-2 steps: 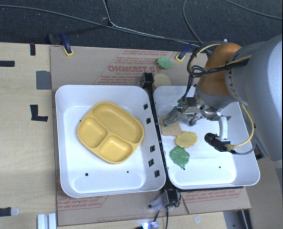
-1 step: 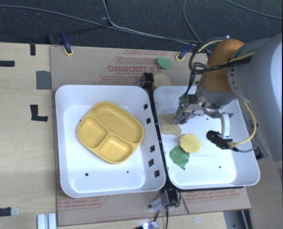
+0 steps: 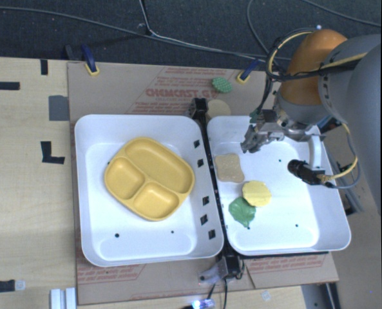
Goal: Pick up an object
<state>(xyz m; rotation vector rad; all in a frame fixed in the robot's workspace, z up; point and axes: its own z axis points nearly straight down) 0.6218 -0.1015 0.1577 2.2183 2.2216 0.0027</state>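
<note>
Frankly, I cannot tell the gripper's state; it hovers over the right bin, blurred against the tan slice.

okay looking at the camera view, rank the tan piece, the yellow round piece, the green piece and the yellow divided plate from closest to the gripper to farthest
From the gripper:
1. Tan piece, right bin, by the divider.
2. Yellow round piece, mid right bin.
3. Green piece, just below the yellow one.
4. Yellow divided plate, left bin.
</note>
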